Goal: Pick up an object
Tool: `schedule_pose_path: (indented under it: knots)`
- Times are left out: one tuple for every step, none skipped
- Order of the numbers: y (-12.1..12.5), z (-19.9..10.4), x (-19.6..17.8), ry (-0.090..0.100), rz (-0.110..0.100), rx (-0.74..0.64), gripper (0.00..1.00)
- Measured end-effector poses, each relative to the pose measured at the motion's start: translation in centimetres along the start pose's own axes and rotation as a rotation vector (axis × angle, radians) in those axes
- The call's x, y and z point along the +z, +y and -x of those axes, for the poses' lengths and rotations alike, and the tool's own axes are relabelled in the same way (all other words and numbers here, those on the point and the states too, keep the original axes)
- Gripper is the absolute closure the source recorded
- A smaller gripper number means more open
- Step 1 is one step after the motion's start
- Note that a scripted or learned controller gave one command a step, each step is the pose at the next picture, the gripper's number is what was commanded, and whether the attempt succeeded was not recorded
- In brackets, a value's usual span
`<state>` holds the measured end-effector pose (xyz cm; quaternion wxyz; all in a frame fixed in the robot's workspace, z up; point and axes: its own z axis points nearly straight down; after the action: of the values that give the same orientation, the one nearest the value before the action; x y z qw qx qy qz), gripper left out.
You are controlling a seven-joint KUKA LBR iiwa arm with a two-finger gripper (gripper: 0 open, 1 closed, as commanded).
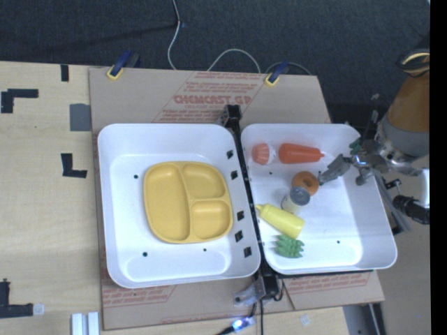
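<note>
Nearest you, at the front of the right bin point(363, 253), lies a green leafy toy point(289, 246), touching a yellow squeeze bottle point(281, 219) that slants just above it. Next back, near the bin's middle, a small grey-capped bottle point(296, 197) rests against a round orange-brown object point(305, 182). You see the tool point(334, 169) reaching in from the right rim, its dark finger tip just beside that orange-brown object; contact cannot be told. Nothing shows between its fingers, and you cannot tell whether they are spread or pressed together, since the view gives one dark prong and a cluttered metal wrist. Behind it the arm point(408, 110) rises grey with an orange band, standing over the bin's right edge. Farther back in the same bin lie an orange carrot-like toy point(300, 153) and, just left of it, a small pinkish round piece point(260, 153), apart from each other. In the left bin point(115, 145) a yellow divided plate point(187, 202) lies flat in the middle. Both bins sit side by side on a cardboard sheet point(209, 93) on the tabletop point(42, 187).
</note>
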<state>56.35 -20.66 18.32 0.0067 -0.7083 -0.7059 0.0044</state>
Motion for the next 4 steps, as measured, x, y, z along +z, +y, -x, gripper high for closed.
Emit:
schedule_pose_path:
  knots:
    - [0.3, -0.1, -0.9, -0.003, 0.014, -0.004, 0.00]
    - [0.7, 0.3, 3.4, -0.004, 0.013, -0.005, 0.00]
    - [-0.3, 0.2, 8.9, -0.002, 0.009, -0.004, 0.00]
    - [-0.3, 0.1, 9.8, -0.005, 0.015, -0.005, 0.00]
